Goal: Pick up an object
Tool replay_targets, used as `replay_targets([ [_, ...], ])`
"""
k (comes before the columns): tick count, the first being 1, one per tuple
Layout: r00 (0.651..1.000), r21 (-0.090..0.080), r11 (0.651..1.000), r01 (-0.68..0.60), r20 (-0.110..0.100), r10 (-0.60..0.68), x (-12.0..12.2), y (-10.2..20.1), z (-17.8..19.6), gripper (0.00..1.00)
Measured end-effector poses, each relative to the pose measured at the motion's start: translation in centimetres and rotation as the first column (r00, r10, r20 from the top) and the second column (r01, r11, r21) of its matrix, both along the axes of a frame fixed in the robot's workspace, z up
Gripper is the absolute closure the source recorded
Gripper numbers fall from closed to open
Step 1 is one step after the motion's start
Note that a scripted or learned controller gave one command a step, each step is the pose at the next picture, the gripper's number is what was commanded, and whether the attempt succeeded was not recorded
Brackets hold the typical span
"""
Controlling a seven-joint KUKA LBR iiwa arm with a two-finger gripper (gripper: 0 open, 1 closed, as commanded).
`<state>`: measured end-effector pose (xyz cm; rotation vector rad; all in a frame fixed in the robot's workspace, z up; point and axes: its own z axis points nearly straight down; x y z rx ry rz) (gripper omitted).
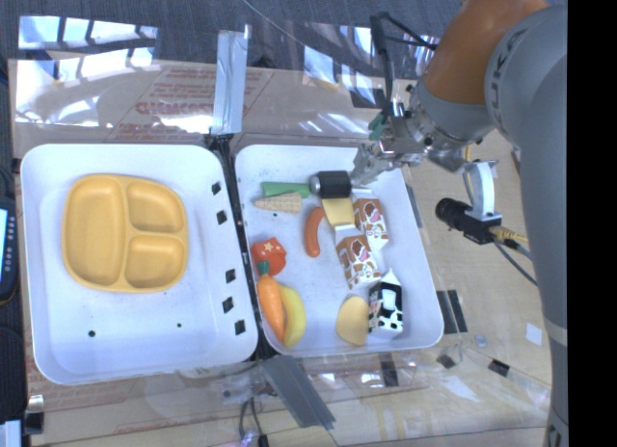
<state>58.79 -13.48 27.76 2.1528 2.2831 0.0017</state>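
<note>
Left bin [39, 339] carried a yellow divided plate [125, 231], well apart from the action. Right bin [424, 291] carried the pile: green-leafed corn piece [278, 197] at the bin's 11 o'clock, red tomato [269, 255] and carrot [271, 305] with a banana [294, 320] down at 7 o'clock, a red sausage [312, 231] near centre, a yellow cheese block [336, 212], two brown-and-white cartons [371, 221] [358, 260], a cow-print carton [387, 307] and a lemon-like piece [353, 320] at 5 o'clock.

Tool [371, 159] hung over the right bin's 1 o'clock corner, low by the look of it. Whether it was open or closed I could not tell; the tip was small and cluttered with fittings. Nothing was seen gripped.

Likeliest target: the black cylinder [331, 184], just beside the tool, at the tool's 8 o'clock. Its long axis ran roughly 3 to 9 o'clock, touching or nearly touching the cheese block at its 6 o'clock side and the corn's green end at 9 o'clock. Contact with the tool could not be settled.

Judgement: the coming move turned on that short offset toward 8 o'clock, with the closing line across the cylinder's short side, i.e. along 12–6. Crowding from the cheese block at 6 o'clock looked like the main risk of a miss. Pick not yet made.
</note>
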Motion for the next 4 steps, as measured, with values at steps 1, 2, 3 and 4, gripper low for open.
replay_targets([
  [1,0.999,0.005,0.999,-0.049,-0.018,0.049,-7.2,0.2,-16.7,1.0],
  [2,0.973,0.001,0.973,0.232,-0.007,-0.232,-4.4,0.7,-14.3,1.0],
  [3,0.89,0.002,0.89,0.457,-0.005,-0.457,-5.1,4.9,-8.6,1.0],
  [4,0.211,-0.004,0.211,0.978,-0.01,-0.977,-7.3,1.4,-13.2,1.0],
])
